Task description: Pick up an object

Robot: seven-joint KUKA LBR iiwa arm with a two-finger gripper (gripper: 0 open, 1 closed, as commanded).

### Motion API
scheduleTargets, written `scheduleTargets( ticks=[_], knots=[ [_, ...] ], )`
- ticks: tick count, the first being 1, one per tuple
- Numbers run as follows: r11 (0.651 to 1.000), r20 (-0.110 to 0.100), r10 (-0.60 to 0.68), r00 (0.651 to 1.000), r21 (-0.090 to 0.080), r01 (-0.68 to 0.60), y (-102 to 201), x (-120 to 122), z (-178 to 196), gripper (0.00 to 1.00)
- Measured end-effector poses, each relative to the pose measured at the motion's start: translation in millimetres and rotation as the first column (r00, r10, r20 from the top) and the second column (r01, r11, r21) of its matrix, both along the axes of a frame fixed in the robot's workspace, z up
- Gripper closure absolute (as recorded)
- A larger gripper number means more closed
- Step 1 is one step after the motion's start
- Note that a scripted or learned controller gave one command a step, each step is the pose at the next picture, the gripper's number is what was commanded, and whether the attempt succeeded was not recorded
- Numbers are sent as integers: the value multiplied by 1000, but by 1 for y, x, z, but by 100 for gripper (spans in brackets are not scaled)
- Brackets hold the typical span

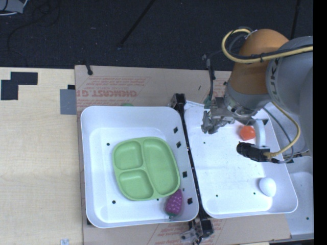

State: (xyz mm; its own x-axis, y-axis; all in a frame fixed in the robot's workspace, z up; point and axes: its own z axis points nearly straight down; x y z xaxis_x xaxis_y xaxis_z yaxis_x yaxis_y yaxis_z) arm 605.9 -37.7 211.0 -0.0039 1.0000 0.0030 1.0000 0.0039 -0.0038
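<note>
- The claw [208,127] is hanging over the far left part of the right bin [230,188], close to the divider between the bins; whether it is released or clenched I cannot tell, and nothing is showing between its tips.
- An orange ball [247,132] is lying just right of the claw, apart from it.
- A white egg [266,187] is sitting near the right bin's near right corner.
- The grey arm [286,80] is reaching in from the right, its orange band [255,60] above the wrist, bending down toward the bin.
- In the left bin [97,137], a green divided plate [145,167] is lying flat, with a purple bunch of grapes [173,204] just beside its near right corner.
- The cardboard [153,86] under the bins is carrying reversed red print I cannot read.
</note>
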Motion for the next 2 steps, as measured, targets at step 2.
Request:
scheduleTargets(
  ticks=[2],
  knots=[
    [1000,-3,0,1000,-2,0,104,-38,-10,100]
  ],
)
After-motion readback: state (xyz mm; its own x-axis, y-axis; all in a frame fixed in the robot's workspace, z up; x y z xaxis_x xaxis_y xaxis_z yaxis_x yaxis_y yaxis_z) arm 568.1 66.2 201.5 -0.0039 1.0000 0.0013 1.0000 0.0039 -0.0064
